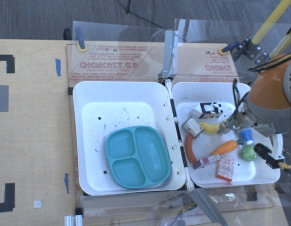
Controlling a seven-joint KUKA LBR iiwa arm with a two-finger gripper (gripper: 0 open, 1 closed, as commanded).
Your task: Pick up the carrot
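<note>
Camera view: carrot point(224, 148) lies loose in the right bin point(183, 95) among clutter — banana point(210, 126) just above it, green ball point(248, 152) to its right — gripper point(229, 125) hovers near its upper side, likely lining up; can't tell grip state.

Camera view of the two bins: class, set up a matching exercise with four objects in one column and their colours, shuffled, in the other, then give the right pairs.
Objects:
1. carrot
2. divided plate
3. banana
4. round ball-like item in the right bin

Colours:
A. yellow
B. green
C. orange
D. turquoise

Pairs: 1-C, 2-D, 3-A, 4-B
</note>
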